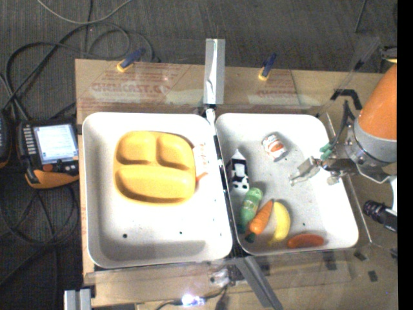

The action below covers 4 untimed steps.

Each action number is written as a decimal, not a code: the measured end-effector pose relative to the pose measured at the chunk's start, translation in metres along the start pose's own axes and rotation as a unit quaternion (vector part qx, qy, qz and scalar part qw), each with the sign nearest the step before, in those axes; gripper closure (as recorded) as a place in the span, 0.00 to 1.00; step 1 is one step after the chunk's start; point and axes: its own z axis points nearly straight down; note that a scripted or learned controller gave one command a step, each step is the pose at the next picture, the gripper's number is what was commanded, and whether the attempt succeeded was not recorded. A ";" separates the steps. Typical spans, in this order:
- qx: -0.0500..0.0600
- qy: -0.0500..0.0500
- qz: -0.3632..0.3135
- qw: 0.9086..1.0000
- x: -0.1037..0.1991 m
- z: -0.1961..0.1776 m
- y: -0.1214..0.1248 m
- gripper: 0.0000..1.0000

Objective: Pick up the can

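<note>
The can (pixel 274 145) is small, white with an orange-red label, and lies on its side in the far middle of the right bin (pixel 335 199). My gripper (pixel 302 172) hangs over the right side of that bin, to the right of the can and a little nearer the front, apart from it. Nothing shows held in it. The grey wrist and orange band (pixel 381 108) reach in from the right edge.
The right bin also holds a black-and-white cow toy (pixel 239 174), a green bottle (pixel 250 205), a carrot (pixel 261 218), a banana (pixel 281 221) and a red sausage-shaped item (pixel 306 240). A yellow divided tray (pixel 155 166) lies in the left bin (pixel 103 225).
</note>
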 end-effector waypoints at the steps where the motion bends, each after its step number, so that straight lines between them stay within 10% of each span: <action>1: -0.001 -0.001 0.014 1.000 0.009 -0.063 0.050 0.00; 2: 0.000 -0.001 0.062 0.998 0.041 0.009 0.114 0.00; 3: 0.001 -0.002 0.068 0.998 -0.021 0.076 0.129 0.00; 4: -0.006 -0.003 0.048 0.999 -0.011 0.157 0.139 0.00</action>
